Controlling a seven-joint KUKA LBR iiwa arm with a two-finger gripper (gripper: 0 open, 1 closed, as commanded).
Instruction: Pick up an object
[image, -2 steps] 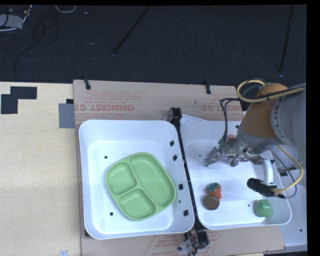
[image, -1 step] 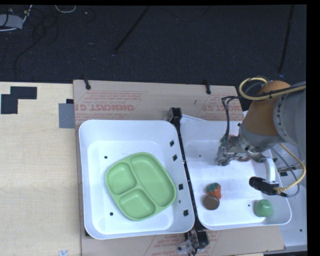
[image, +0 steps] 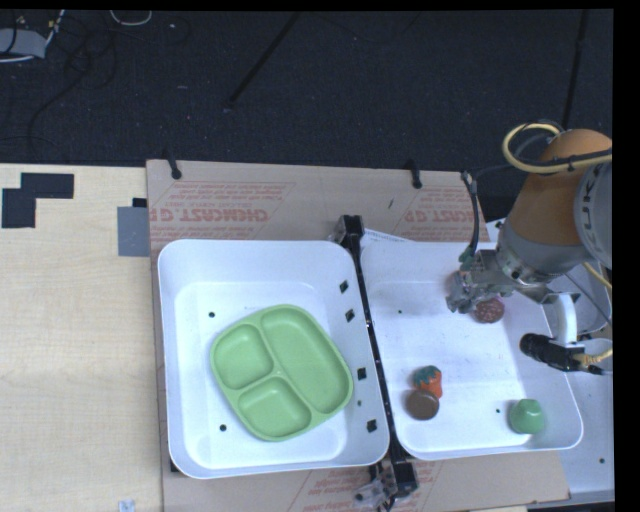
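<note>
Gripper (image: 474, 291) low in right bin (image: 455, 440), finger state impossible to tell. Reddish disc (image: 489, 311) touching it: likely light, stiff, smooth; best pinched across its rim.

place: robotics lab | evidence: twin white bins (image: 180, 290), cardboard base (image: 260, 205), loose cables (image: 30, 40)

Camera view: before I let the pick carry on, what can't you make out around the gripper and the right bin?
- Gripper: small and blurred; finger state and any grasp unreadable.
- Reddish-brown disc: beside the gripper; contact unclear.
- Orange-and-teal item touching the brown disc: too small to identify.
- Green object: shape blurred.
</note>
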